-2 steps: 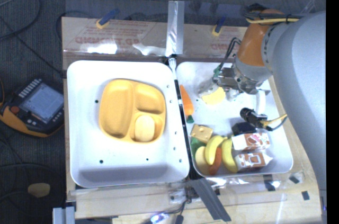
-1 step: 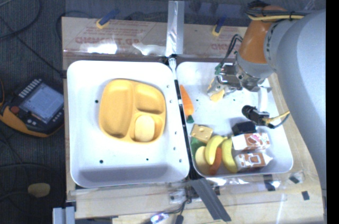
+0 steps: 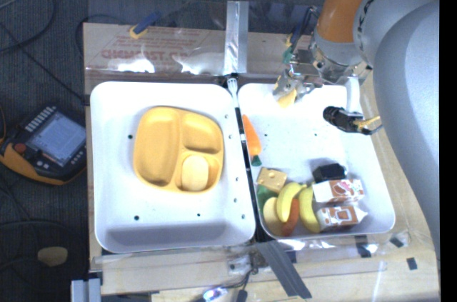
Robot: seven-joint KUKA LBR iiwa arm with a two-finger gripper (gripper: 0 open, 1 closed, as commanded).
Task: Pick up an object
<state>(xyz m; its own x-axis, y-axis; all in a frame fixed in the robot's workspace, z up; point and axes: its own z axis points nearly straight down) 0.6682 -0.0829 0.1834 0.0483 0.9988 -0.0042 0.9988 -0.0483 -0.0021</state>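
Dark carpet around a cardboard-topped bench

We see grey carpet [image 3: 43, 222] crossed by thin cables [image 3: 28, 1]; a handheld control pendant [image 3: 46, 143] lies at left, and the bench's cardboard sheet [image 3: 164, 43] carries glossy tape [image 3: 235, 36] under bright overhead light.

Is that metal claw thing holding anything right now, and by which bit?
It appears so: the tool has a small yellow piece pinched at its top end, above the right bin. What the piece is cannot be told.

Slanted overhead view of bins [image 3: 107, 222]
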